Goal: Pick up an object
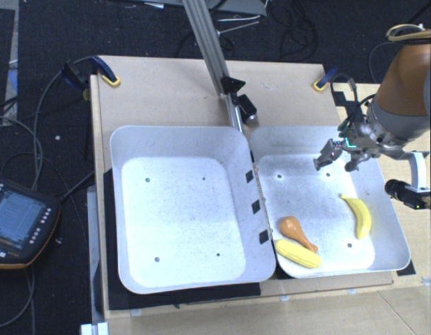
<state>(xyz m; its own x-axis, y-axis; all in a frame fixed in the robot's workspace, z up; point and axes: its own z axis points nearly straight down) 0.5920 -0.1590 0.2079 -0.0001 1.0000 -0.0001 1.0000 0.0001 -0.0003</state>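
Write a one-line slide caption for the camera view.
Gripper open above the right bin, which holds a banana, orange pear and yellow corn.

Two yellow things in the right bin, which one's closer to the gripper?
The curved banana by the bin's right side, just below the gripper. The other yellow piece lies at the front edge, beside the orange one.

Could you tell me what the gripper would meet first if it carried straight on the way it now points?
The gripper points down and leftward over the right bin. It would probably meet that bin's bare floor first, well short of the banana, though depth is hard to judge from this slanted view.
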